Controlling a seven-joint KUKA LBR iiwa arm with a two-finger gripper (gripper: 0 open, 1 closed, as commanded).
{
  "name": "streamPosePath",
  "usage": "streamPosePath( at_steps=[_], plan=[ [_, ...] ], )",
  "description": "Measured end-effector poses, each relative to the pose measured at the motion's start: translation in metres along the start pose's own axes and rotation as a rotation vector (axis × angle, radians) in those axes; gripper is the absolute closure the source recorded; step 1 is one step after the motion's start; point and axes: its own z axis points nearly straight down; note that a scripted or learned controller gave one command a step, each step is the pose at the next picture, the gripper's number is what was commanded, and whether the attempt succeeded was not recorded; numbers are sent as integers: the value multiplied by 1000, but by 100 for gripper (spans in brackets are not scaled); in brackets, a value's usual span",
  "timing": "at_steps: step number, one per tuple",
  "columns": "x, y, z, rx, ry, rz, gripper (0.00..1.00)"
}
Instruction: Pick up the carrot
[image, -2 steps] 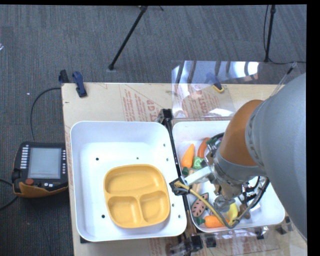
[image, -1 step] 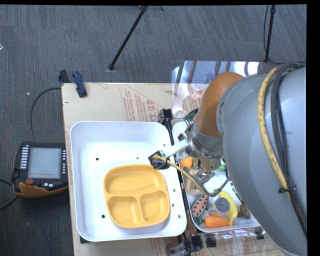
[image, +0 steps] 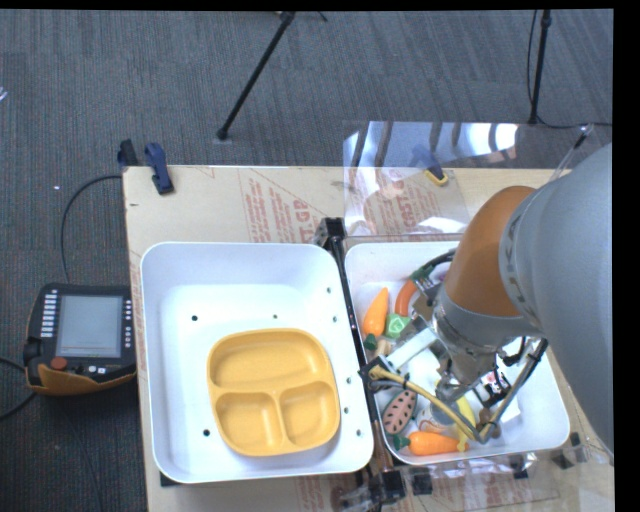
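Carrot (image: 375, 312) is lying in the right bin (image: 545, 425), upper left.
I'm watching the gripper (image: 450, 385) hanging lower right of it; finger state I cannot tell.

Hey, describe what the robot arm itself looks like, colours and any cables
The arm is bulky and rounded, smooth grey, with a broad orange band above the wrist. Below that sits a grey ring, then a darker gripper with black cables looping beside it.

A single fixed camera looks down at a slant from above the bench, taking in both shallow white plastic bins (image: 160, 300); the grey arm (image: 560, 260) enters from the right.
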Motion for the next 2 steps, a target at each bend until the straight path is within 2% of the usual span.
streamPosePath(
  at_steps=[1, 2],
  plan=[
    [90, 70, -2, -2, 7, -9, 0],
    [53, 51, -1, 1, 3, 96, 0]
  ],
)
